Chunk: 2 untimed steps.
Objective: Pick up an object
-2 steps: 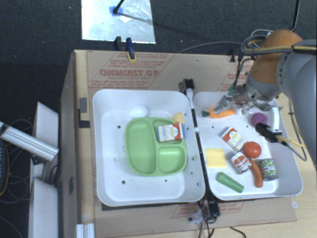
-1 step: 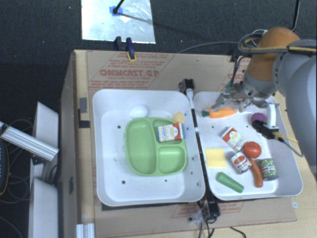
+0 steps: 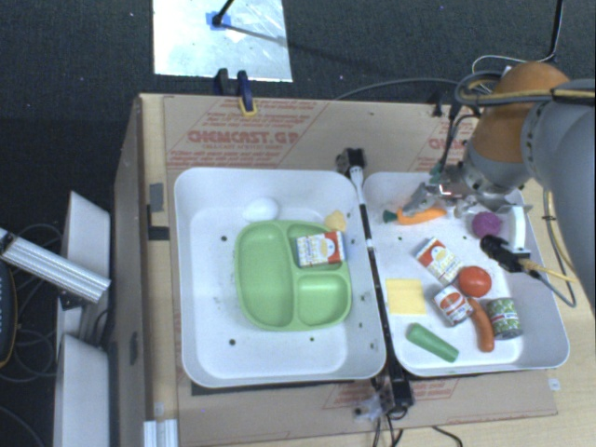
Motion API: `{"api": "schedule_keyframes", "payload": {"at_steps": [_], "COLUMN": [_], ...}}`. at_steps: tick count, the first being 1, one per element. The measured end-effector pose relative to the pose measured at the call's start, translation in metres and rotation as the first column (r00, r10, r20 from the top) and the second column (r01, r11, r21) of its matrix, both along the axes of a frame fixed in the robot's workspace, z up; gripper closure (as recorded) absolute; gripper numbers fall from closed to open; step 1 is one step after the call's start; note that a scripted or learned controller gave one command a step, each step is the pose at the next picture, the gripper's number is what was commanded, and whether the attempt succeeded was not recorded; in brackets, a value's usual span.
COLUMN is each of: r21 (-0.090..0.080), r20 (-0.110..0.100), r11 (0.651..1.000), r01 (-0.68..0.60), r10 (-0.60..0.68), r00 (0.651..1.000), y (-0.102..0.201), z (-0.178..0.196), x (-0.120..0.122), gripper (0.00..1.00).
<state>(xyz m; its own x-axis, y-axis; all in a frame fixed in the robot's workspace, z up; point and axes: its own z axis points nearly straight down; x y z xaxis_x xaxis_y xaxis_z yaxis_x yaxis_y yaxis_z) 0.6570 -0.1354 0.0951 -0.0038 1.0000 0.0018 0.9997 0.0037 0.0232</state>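
- Two bins sit side by side: left bin (image 3: 212, 354), right bin (image 3: 538, 347).
- Nearest in the right bin lie a green stick (image 3: 431, 342), a sausage (image 3: 484, 328) and a green can (image 3: 504, 318).
- Just beyond are a yellow square (image 3: 406, 296), a red can (image 3: 452, 305) and a tomato (image 3: 475, 280), the last three touching or nearly so.
- A carton (image 3: 438, 259) lies mid-bin, with a purple ball (image 3: 486, 223) farther right.
- The left bin holds a green tray (image 3: 279, 282) with a box (image 3: 318, 249) in its far right compartment. A yellow lump (image 3: 335, 220) and a white egg (image 3: 262, 209) lie beyond it.
- The carrot (image 3: 421, 216) lies at the right bin's far left.
- The gripper (image 3: 431, 194) is just beyond the carrot. Whether it is open, closed or touching the carrot I cannot tell.
- The arm (image 3: 559, 128) is cut off at the right edge.
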Motion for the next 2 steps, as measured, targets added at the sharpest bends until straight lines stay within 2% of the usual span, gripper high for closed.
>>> {"api": "schedule_keyframes", "payload": {"at_steps": [1,2], "r21": [-0.002,-0.002], "r20": [0.002,0.001], "r11": [1.0,1.0], "r01": [-0.002,-0.002], "r10": [0.002,0.002], "r00": [1.0,1.0], "y": [-0.0003,-0.0005], "z": [0.012,0.0118], "x": [0.001,0.0008], "gripper": [1.0,0.0]}}
